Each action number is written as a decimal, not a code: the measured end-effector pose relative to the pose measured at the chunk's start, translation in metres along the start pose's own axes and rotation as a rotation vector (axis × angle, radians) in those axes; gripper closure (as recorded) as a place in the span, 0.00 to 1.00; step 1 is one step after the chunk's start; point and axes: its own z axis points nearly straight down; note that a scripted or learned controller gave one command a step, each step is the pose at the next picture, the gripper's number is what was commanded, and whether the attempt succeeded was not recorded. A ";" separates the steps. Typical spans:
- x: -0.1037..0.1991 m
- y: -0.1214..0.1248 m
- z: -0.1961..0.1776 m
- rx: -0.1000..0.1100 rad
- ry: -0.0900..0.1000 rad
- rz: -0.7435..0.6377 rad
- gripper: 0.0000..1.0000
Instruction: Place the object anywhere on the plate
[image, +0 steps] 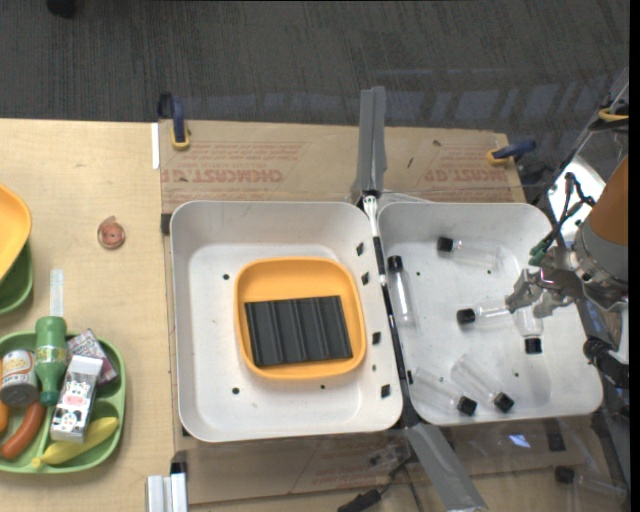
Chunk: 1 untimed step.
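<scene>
2 white bins on the bench. Left bin (200, 400) holds the orange plate (300, 278), roughly centred, with a dark ribbed insert (300, 331) lying on it. Right bin (440, 215), just right of the plate's bin, holds several clear tubes with black caps, scattered: 1 tube (467, 248) at the far side, 1 (398, 288) along the wall nearest the plate, 1 (484, 314) mid-bin, 2 (478, 385) near the front edge, plus a small black cap (533, 345) alone.

Gripper (530, 300) sits over the right bin's right part, well right of the plate, its tip just beside the mid-bin tube's clear end (contact unclear). Cannot tell how wide the gripper is set, too blurred. No tube on the plate.

Far left of the plate: a green tray (100, 440) with toy food and a bottle.
</scene>
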 end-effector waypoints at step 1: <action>0.008 0.075 -0.019 -0.001 -0.001 -0.230 1.00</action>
